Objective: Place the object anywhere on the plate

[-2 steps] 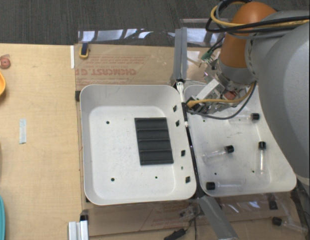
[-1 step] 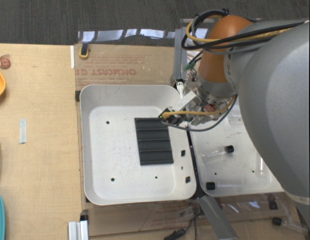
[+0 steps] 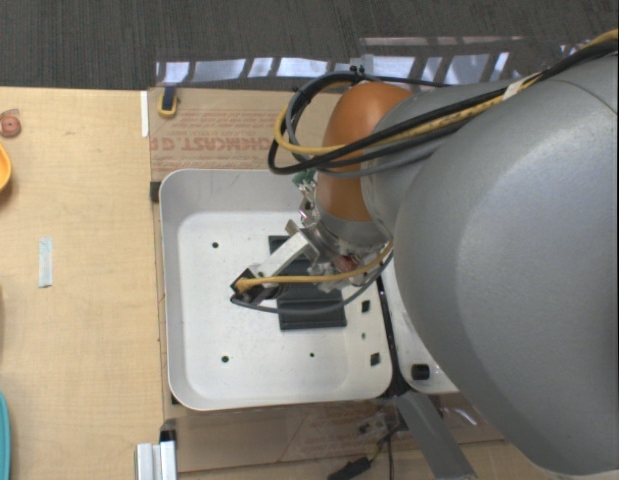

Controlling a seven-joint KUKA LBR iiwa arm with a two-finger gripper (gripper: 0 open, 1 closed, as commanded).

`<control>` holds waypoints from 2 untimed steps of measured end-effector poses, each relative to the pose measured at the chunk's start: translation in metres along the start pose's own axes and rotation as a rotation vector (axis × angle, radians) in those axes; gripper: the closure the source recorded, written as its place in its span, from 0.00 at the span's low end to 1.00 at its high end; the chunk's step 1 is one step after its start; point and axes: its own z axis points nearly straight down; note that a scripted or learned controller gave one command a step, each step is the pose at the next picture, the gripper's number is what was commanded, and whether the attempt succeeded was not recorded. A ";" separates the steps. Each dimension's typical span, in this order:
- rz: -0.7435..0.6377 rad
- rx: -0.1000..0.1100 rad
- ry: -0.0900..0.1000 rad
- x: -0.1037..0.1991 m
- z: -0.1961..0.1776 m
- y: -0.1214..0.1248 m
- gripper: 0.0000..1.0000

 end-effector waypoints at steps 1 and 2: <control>0.001 0.000 0.000 0.000 0.000 0.001 0.00; -0.600 -0.001 0.001 0.053 0.007 0.038 0.00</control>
